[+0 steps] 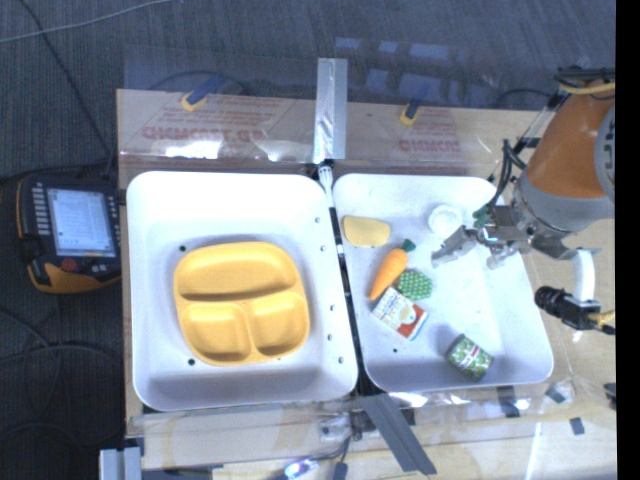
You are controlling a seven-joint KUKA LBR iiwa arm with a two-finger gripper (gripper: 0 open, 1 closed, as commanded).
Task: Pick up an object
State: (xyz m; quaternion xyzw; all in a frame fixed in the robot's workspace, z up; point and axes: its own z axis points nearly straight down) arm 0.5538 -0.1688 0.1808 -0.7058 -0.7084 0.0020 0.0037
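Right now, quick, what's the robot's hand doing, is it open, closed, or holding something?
Hand: open, holding nothing, above the right bin near the small white cup.

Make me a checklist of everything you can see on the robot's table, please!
Surface: two white bins side by side, left bin and right bin, on a bench.
Job's things: in the right bin, a carrot, a yellow piece, a green ball, a small carton, a green can and a white round thing.
Clutter: a yellow divided tray in the left bin.
Hand: the hand hangs over the right bin, right of the carrot, with nothing between its fingers.
Cables: thin cables on the floor.
Surroundings: dark carpet; a control pad with a screen left of the bench.
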